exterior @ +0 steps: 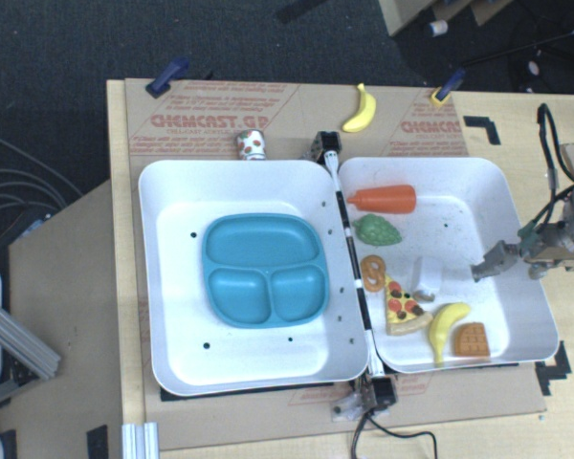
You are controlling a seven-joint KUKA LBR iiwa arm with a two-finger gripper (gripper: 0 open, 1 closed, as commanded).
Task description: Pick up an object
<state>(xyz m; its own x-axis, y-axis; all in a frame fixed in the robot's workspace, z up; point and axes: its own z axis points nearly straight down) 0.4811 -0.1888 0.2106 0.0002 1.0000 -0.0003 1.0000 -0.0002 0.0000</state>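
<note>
The arm enters from the right edge of the camera view, extended leftward at a low height. The pincer is at its leading end, angled slightly downward to the left. Finger separation cannot be determined. No item is visible between them.

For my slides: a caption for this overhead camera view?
Gripper hovers in the right bin beside toy food; blue tray in the left bin.
</note>
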